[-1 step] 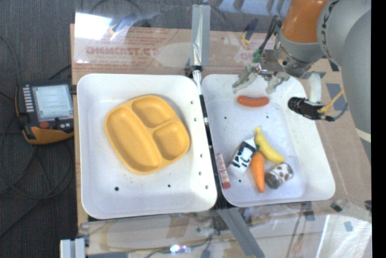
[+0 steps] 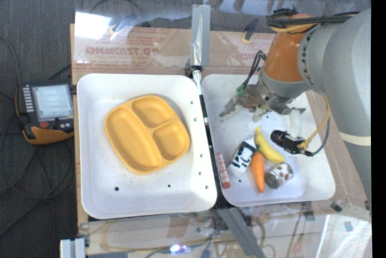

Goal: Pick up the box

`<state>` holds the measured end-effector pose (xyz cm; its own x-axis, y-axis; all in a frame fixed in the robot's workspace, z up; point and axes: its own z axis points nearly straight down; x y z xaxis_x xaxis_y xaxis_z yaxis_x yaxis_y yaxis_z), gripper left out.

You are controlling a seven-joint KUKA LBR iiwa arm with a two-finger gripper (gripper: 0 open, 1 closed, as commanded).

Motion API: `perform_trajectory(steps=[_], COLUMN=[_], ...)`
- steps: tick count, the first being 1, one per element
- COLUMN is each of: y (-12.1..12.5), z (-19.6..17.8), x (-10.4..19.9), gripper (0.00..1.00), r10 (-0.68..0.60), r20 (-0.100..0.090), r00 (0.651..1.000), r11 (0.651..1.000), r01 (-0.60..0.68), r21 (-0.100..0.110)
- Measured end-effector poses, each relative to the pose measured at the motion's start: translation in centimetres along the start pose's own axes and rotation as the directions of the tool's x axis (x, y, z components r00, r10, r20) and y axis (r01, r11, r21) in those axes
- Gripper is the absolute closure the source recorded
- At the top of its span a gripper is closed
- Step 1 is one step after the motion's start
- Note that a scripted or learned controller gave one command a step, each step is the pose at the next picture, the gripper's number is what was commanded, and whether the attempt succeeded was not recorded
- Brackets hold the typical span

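Hovering with metal fingers (image 2: 232, 107) spread wide, well apart from the small rectangular black-and-white box (image 2: 243, 157).

Faded red lettering on the cardboard sheet (image 2: 129, 49) behind the bins, too blurred to read, black-and-white box (image 2: 243, 156) markings illegible

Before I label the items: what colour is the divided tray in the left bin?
Yellow-orange divided tray, seen in the camera view.

tool (image 2: 236, 107) low, arm (image 2: 338, 64) bent
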<state>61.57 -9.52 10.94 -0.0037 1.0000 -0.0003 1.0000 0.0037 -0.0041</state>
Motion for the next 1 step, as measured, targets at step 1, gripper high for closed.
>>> perform_trajectory(steps=[1], y=[5.28], z=[2.07], x=[-2.96], gripper=[0.0], r10=[0.029], r20=[-0.004], r00=[1.0], r11=[1.0], r01=[-0.029], r21=[0.002])
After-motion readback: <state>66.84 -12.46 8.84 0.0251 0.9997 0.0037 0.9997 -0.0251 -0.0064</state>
